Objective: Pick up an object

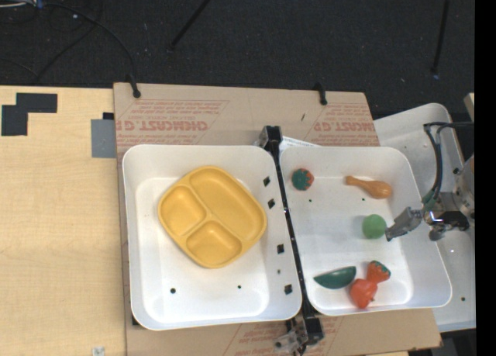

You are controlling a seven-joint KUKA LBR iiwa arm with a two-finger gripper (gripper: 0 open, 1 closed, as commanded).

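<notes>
Gripper point(409, 221): grasp state unreadable (too small).
Green ball point(374, 226): just left of fingertips, nearest of 5 objects; round, no axis.

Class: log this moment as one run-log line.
gripper: right bin's right edge, beside green ball | held: nothing seen | yellow tray: left bin

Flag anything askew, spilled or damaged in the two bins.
Nothing looks spilled or damaged. The yellow tray sits skewed in the left bin, its edges not parallel to the walls. The toys in the right bin lie scattered and whole.
</notes>
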